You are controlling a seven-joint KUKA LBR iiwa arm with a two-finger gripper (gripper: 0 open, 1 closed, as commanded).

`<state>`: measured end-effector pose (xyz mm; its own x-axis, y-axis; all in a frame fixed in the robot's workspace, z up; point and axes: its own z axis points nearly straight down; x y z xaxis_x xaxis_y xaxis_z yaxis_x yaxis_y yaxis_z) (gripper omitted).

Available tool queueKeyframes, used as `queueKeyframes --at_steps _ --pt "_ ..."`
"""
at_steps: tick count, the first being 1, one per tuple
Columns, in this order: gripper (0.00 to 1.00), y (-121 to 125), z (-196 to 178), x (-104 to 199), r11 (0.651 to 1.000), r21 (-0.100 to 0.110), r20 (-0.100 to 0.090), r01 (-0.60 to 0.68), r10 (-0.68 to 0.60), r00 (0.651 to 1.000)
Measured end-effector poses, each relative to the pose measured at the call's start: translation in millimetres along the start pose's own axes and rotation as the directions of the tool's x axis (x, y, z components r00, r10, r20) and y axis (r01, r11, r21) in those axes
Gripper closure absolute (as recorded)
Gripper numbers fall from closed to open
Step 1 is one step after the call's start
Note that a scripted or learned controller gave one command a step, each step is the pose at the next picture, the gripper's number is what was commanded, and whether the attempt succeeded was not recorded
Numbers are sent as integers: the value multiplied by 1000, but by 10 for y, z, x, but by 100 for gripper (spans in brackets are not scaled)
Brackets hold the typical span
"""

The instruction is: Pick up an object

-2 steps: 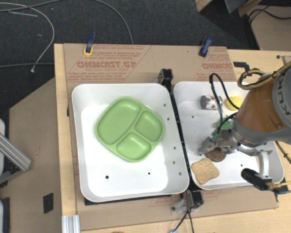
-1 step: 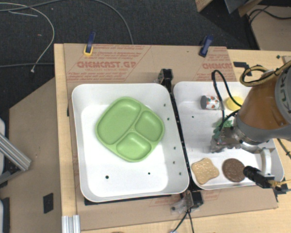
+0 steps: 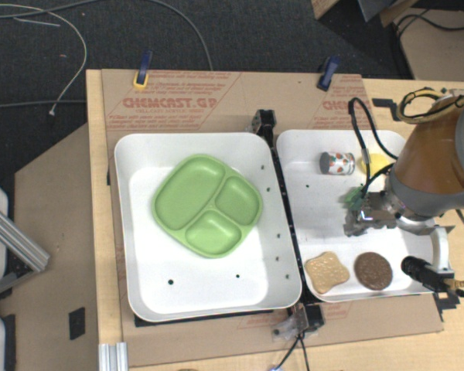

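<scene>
Nothing lifted yet. Gripper (image 3: 361, 216) low in right bin (image 3: 309, 149), over something green (image 3: 351, 199); finger state impossible to tell. Candidates nearby: small can (image 3: 337, 162) far, toast (image 3: 326, 272) and brown disc (image 3: 373, 270) near. Little clearance toward near rim; open floor leftward. Left bin (image 3: 131, 176) holding green divided plate (image 3: 207, 205).

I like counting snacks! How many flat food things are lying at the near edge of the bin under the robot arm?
2. A tan toast slice lies in the near left corner of the right bin; a round brown patty lies just right of it. The arm may hide more.
</scene>
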<state>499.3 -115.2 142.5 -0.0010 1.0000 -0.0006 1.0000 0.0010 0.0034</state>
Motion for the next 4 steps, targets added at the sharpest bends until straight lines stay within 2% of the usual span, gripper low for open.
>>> queueKeyframes --at_steps 1,2,4 --pt "100 56 -536 -96 1000 -3 1 0 0 1000" --pt "100 -19 -1035 -60 1000 -2 0 0 0 1000" --pt "100 543 -1126 938 1000 1 -3 6 -6 1000"
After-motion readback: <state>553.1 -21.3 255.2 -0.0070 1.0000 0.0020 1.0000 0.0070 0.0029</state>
